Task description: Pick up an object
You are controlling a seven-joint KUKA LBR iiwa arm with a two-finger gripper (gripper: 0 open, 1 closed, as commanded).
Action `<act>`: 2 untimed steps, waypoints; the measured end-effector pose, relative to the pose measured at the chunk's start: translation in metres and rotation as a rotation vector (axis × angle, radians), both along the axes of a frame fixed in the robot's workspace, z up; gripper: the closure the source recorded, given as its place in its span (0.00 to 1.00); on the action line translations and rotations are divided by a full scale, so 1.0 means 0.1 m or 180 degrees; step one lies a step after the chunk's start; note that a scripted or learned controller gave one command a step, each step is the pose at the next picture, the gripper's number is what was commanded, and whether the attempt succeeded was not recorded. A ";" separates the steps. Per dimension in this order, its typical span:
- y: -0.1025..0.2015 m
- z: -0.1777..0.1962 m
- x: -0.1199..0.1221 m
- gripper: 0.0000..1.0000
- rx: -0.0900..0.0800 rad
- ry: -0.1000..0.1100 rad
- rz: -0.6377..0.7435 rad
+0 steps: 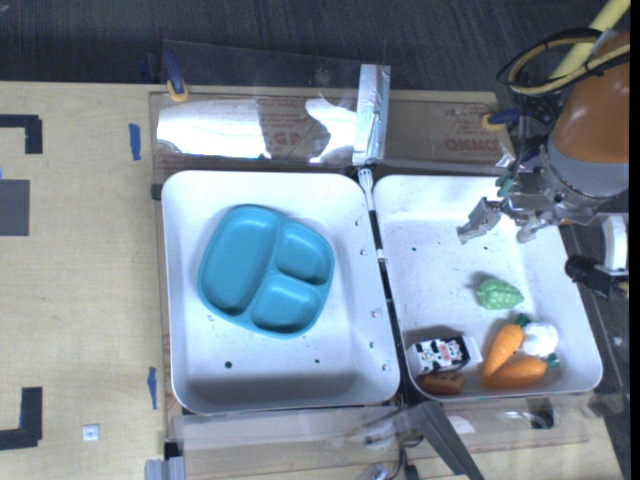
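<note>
Gripper [505,221] hung open and empty near right bin's [420,203] far edge; green toy [498,293] lay just nearside of it.

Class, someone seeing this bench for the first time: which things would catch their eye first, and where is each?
The bright blue divided tray lying alone in the left bin stands out most. Next come the toys along the right bin's near edge: an orange carrot, a green piece and a small black-and-white cow. The arm's hand hangs over that bin's far right corner.
</note>
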State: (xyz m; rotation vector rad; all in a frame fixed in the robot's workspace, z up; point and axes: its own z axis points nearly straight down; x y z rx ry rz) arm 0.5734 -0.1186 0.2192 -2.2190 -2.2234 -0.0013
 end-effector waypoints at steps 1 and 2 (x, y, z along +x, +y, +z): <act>-0.48 -1.16 -0.31 0.00 -0.0002 0.0015 -0.0201; -0.40 -1.32 -0.80 0.00 -0.0003 -0.0014 -0.0278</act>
